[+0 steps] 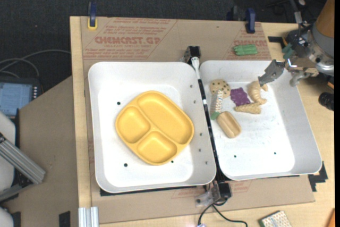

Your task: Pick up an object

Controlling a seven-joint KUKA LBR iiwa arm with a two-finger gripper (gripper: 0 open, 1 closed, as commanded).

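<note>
The right bin (pixel 297 135) holds a cluster of small items near its far left: a speckled cookie (pixel 219 86), a purple piece (pixel 239 96), a pale curled pastry (pixel 257 92), a beige strip (pixel 248 109), a white and green stick (pixel 217 103) and a tan log (pixel 229 124). My gripper (pixel 282 77) hangs over the bin's far right part, just right of the curled pastry. It is open, with nothing between its fingers. One finger (pixel 271 73) points down toward the pastry.
A yellow divided plate (pixel 154 126) lies in the left bin (pixel 101 114). A green object (pixel 245 50) sits on the cardboard behind the right bin. Blue clamps (pixel 249 21) hold the board's far edge. The near half of the right bin is bare white floor.
</note>
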